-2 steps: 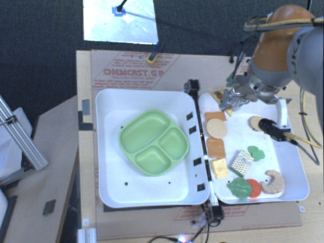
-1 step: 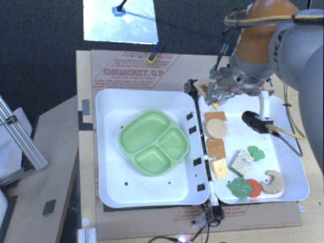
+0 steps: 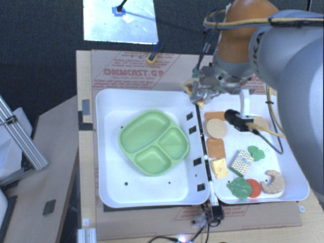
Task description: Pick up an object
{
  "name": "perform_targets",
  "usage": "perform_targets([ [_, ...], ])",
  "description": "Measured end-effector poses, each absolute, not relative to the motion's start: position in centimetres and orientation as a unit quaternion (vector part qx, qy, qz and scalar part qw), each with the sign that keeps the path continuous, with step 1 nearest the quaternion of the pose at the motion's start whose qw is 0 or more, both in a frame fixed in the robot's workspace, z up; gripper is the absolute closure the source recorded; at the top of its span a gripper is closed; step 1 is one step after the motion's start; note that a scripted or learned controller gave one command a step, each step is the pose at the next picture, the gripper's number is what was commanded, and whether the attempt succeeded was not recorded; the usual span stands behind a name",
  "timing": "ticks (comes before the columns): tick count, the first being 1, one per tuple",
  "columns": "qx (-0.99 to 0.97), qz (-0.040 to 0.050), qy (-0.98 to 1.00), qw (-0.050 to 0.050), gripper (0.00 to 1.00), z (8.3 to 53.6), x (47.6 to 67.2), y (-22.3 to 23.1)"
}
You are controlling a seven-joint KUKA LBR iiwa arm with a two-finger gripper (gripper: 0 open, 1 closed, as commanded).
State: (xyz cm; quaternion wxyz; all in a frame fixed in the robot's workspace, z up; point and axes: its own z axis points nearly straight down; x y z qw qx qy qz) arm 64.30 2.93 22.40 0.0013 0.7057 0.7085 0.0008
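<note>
White bins (image 3: 109, 186), arm (image 3: 283, 54) bent over divider

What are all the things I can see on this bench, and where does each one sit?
Shallow white bins: two, white, side by side on the bench.
Green divided plastic plate: one, light green, in the left bin.
Round tan cracker piece: one, tan, right bin, upper part.
Orange square slice: one, orange, below the cracker.
Yellow cheese cube: one, yellow, beside the divider.
Green leafy toy pieces: two, green, right bin.
Red round slice: one, red, front of right bin.
Tan curved croissant piece: one, tan, front right.
Grey arm: one, with an orange band, reaching over the right bin.
</note>
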Motion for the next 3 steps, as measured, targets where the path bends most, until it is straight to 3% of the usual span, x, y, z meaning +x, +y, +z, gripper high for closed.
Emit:
perform_targets([
  [1, 0.706, 0.001, 0.709, 0.001, 1.0, 21.8, 65.6, 5.2],
  [3, 0.705, 0.0005, 0.709, 0.0, 1.0, 22.8, 65.5, 5.8],
])
